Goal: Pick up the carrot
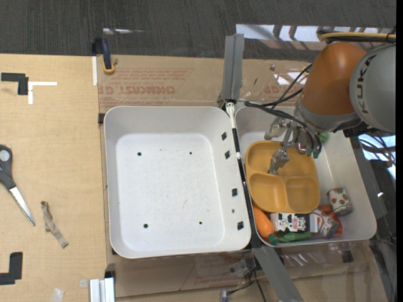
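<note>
The carrot (262, 223) is orange with a green top and lies in the near left corner of the right bin (356, 168), just below a yellow divided plate (283, 184). My gripper (279, 158) hangs over the plate's far compartment, well back from the carrot. Nothing is seen held in it.
A small black-and-white carton (291, 222), a red-and-white packet (325, 223) and a spotted can (339, 200) crowd the right bin's near edge beside the carrot. The left bin (167, 181) adjoins it across a shared wall. Scissors (12, 187) lie on the bench at far left.
</note>
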